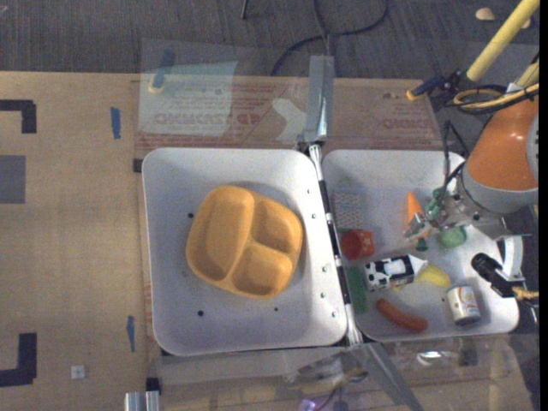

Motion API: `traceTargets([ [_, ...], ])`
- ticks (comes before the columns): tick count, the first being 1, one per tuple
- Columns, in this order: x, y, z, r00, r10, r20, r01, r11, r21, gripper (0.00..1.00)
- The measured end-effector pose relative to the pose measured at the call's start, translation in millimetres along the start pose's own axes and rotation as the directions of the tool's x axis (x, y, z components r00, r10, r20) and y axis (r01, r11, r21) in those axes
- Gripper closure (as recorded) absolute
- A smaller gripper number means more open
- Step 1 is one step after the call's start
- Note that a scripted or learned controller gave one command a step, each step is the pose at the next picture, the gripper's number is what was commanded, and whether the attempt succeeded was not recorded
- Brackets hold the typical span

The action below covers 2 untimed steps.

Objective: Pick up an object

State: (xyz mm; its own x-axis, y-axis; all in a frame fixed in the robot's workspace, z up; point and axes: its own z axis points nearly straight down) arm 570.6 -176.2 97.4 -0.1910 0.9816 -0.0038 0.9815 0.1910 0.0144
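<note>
Gripper (425, 223) low in right white bin (377, 174), among toy food; nothing seen gripped.

Finger spread: cannot tell, tips too small and cluttered, poss. just touching small orange carrot-shaped piece (413, 205). Landmark = black-and-white cow-pattern carton (394, 271), lying on its side mid-bin. Red block (357, 244) just up-left of carton; yellow lemon-like piece (436, 276) just right; red sausage (402, 315) below; small tin can (463, 304) lower right; green round piece (452, 236) up-right, beside gripper. Likely all light, stiff plastic, smooth, apt to skid or roll. Carton prob. best target: flat sides, so pinch across narrow width. Orange sectioned plastic tray (245, 241) far left of carton, in left white bin (171, 229).
</note>
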Motion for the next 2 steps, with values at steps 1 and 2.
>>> traceTargets([
  [1,41.9,5.5,9.0,0.974,0.226,0.003,-0.226,0.974,0.006,1.00],
  [2,106.7,92.2,-165.2,0.945,0.327,0.003,-0.327,0.945,0.017,1.00],
])
